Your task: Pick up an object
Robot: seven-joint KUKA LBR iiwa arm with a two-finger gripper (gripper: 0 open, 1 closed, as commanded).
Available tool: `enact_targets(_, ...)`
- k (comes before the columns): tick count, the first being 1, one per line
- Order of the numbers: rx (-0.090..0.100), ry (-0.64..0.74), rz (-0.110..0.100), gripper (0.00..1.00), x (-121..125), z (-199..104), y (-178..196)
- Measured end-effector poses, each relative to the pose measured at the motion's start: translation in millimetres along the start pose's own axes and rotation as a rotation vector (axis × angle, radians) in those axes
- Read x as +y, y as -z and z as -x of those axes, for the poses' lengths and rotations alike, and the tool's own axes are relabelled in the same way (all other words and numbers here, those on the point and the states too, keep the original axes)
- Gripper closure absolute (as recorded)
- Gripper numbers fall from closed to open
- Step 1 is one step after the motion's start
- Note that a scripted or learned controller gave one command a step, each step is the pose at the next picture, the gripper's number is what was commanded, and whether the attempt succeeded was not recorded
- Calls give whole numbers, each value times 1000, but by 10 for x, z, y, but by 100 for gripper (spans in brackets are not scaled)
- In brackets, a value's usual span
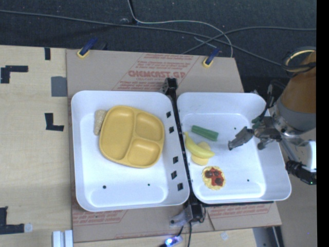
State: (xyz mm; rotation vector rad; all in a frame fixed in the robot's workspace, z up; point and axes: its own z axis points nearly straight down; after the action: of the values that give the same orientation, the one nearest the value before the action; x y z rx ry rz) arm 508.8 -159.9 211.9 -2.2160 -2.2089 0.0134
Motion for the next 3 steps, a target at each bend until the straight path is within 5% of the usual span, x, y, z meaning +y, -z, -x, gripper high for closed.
enact_targets(1,-3,4,13,0,29,-6,71)
enact_targets(3,-2,4,9,0,134,16,-995)
